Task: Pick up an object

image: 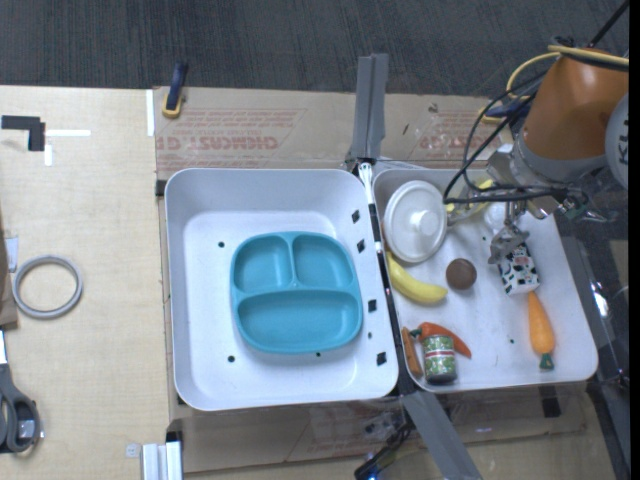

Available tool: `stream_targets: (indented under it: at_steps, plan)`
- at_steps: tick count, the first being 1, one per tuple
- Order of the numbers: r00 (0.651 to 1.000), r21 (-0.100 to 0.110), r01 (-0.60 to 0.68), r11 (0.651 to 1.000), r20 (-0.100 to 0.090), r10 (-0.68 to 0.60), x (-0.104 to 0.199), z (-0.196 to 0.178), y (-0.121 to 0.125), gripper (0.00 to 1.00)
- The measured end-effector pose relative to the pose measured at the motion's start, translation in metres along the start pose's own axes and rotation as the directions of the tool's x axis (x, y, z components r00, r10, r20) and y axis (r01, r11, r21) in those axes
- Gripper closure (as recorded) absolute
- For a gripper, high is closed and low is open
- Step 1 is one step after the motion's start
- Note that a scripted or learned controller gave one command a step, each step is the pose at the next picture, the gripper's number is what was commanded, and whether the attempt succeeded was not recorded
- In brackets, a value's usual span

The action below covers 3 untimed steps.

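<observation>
The right bin (pixel 575 363) holds a white bowl (pixel 416 220), a yellow banana (pixel 415 283), a small brown ball (pixel 460 273), a black-and-white spotted toy (pixel 519 270), an orange carrot (pixel 540 328), a green-lidded jar (pixel 438 358) and a red pepper (pixel 450 336) beside it. My gripper (pixel 508 236) hangs from the grey and orange arm (pixel 570 108) at the bin's far right. It sits directly over the upper end of the spotted toy, touching or nearly touching it.
The left bin (pixel 190 298) holds a blue divided plate (pixel 296 292). A grey roll of tape (pixel 44 286) and scissors (pixel 18 418) lie on the bench to the left. Cables (pixel 480 183) trail from the arm over the right bin's far edge.
</observation>
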State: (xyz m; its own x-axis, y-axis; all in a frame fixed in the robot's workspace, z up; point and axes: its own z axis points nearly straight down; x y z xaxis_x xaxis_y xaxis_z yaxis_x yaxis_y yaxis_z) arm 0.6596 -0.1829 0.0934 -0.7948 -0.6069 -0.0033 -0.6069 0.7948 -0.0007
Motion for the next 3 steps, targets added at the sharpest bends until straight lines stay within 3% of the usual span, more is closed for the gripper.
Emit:
stream_targets:
  at_steps: [1, 2, 3]
  plan:
    - [0.999, -0.012, 0.036, 0.999, 0.012, -0.036, 0.069, -0.001, 0.022, 0.0]
    - [0.996, -0.001, -0.088, 0.996, -0.004, 0.088, -0.001, 0.001, 0.003, 0.0]
    - [0.984, -0.006, -0.181, 0.983, 0.004, 0.181, 0.072, 0.001, 0.019, 0.0]
